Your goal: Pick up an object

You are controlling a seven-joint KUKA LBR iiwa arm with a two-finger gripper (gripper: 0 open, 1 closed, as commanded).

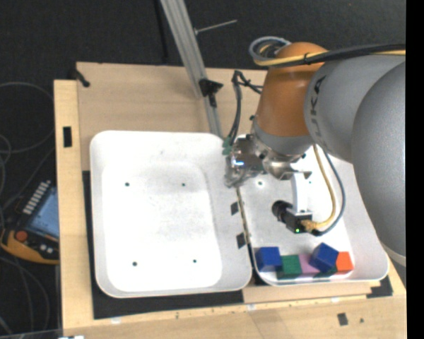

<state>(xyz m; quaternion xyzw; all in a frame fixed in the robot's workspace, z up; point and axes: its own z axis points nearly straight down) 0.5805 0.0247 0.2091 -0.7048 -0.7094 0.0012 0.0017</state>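
Blue, green, pink and orange blocks (pixel 304 260) crowd the near edge of the right bin (pixel 364 270), likely slid there against its wall. I see my arm (pixel 353 119) stretched in from the bench's right side, wrist bent down over that bin's far left corner. Of the claw (pixel 239 168), I cannot tell its state. The left bin (pixel 113 147) lies beside it.

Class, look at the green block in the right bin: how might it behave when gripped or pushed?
The green block looks rigid and flat-faced, so it would probably slide, not roll. It seems small, likely light. Wedged between a blue block and a pink block, it may nudge them.
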